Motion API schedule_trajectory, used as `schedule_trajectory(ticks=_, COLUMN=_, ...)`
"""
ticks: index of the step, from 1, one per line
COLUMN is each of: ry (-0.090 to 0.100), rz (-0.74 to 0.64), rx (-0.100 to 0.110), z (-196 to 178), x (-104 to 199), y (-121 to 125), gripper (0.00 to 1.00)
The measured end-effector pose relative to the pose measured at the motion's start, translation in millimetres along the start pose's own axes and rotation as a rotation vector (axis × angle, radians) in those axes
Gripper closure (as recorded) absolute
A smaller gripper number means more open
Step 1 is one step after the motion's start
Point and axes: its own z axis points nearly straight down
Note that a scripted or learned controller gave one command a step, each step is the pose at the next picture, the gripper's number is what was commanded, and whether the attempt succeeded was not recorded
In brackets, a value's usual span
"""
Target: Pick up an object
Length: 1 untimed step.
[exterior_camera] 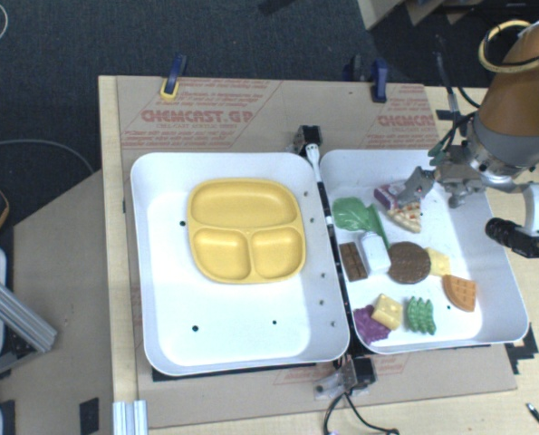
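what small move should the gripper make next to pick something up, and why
Probably a short drop straight down onto the pizza slice. The gripper hangs over the right bin just above and right of that slice, with nothing visible between its fingers, so that slice is the nearest toy food.

Two bins sit side by side on the bench [115, 243]. The left bin [160, 333] holds a divided tray [246, 227] near its far half. The right bin [495, 315] holds the small items: a leaf [355, 214] by its left wall, a bar [353, 260] below that, a round patty [409, 263] near the centre, and a waffle piece [460, 292] to the right. My gripper [437, 186] hangs over the bin's far edge, just beside a pizza slice [405, 214].
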Motion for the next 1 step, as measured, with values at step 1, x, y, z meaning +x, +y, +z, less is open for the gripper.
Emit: schedule_trajectory(ticks=1, ry=-0.002, rz=-0.003, rx=-0.015, z=-8.3, x=0.2, y=3.3, gripper=0.0)
